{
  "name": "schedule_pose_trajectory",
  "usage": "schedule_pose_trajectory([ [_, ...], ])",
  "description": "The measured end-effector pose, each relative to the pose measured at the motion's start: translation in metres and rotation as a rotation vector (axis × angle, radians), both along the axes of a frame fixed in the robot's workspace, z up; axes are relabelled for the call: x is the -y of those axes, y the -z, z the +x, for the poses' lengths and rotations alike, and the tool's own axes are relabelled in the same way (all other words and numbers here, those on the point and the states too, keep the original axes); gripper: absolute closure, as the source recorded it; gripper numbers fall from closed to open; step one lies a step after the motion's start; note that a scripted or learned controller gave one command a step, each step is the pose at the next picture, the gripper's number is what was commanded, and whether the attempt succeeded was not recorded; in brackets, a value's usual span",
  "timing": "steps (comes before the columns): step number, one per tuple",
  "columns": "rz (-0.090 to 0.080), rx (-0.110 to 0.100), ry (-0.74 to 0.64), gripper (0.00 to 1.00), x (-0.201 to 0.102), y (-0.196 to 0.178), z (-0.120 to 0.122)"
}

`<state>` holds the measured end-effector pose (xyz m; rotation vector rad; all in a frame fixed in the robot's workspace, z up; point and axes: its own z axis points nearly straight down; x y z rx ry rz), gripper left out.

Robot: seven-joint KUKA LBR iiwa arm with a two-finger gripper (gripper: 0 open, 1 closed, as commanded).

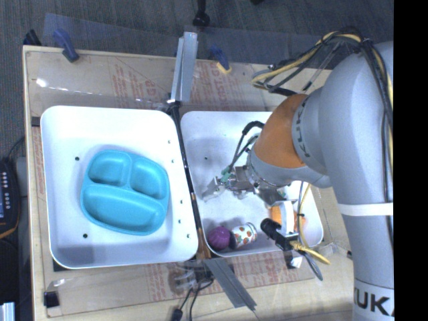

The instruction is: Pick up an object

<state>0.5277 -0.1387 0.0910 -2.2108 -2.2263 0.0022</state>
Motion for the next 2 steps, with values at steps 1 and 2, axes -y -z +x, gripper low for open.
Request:
schedule_pose_trajectory([
  [1, -0.001, 0.000, -0.002, 0.00, -0.0145, -0.0002, -0.0516],
  [2, 0.001, -0.002, -0.005, 1.00, -0.0148, -0.0096, -0.0517],
])
